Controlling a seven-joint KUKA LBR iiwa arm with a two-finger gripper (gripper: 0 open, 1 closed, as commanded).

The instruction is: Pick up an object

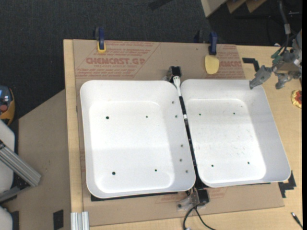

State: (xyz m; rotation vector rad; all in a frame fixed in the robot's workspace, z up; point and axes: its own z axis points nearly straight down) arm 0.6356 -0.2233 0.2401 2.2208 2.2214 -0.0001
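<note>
The end effector (269,78) hangs with its fingers apart above the far right corner of the right bin (268,128), the arm cut off by the frame edge.

My claw (268,78) sits at the frame's right edge, arm cut off. Finger state too small to tell. Reddish item (296,97) there is clipped too.

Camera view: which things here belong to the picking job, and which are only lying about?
For the job:
- gripper, open, holding nothing, at the far right corner of the right bin
- left bin
- right bin

Lying about:
- blue clamp on the brown board
- yellow piece behind the right bin
- cable at the near edge
</note>
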